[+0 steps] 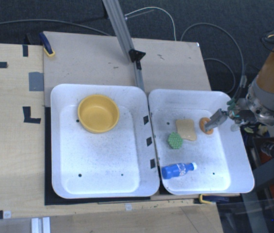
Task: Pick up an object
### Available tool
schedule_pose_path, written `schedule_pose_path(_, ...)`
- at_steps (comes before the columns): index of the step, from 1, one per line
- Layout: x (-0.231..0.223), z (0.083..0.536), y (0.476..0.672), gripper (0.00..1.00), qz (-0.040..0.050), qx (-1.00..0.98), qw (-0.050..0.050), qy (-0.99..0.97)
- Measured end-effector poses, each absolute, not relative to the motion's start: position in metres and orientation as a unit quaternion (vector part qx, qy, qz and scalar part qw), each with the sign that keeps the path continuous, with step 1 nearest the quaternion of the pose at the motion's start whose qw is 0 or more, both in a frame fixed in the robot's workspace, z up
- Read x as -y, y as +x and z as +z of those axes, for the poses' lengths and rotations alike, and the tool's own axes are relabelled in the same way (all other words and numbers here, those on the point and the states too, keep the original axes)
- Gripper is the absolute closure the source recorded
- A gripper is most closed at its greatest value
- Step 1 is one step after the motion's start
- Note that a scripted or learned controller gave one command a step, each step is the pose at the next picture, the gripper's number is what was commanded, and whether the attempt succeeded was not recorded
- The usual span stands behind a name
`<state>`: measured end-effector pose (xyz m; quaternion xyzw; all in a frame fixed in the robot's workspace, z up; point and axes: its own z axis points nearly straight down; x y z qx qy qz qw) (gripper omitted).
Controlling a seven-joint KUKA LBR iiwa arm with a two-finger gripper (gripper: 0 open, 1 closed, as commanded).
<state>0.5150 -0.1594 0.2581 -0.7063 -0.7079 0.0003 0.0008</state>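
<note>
Four loose things lie in the right-hand shallow white plastic bin (233, 178), and none of them has left its floor, so the pick looks barely begun. Taking the small round orange object (205, 125) as my marker: the gripper (215, 121) sits right against its right side, low over the bin, reaching in from the grey arm with the orange band (267, 81). Whether the claw is spread or pressed together I cannot tell; it reads as one dark grey stub touching the orange piece. Just left of the marker lies a flat tan sponge-like pad (186, 129), and beyond that a green knobbly ball (175, 141). Below and to the left of the marker rests a blue plastic bottle with a white cap (178, 170). Far to the left, in the other white bin (64, 178), sits a yellow plastic bowl (98, 113). Grasping and lifting remain.
</note>
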Motion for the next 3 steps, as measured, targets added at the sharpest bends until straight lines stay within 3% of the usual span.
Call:
schedule_pose_path(1, 0.160, 0.258, 0.515, 0.00, 0.0003, 0.708, 0.001, -0.706)
schedule_pose_path(3, 0.158, 0.133, 0.525, 0.00, 0.0024, 0.708, 0.003, -0.707)
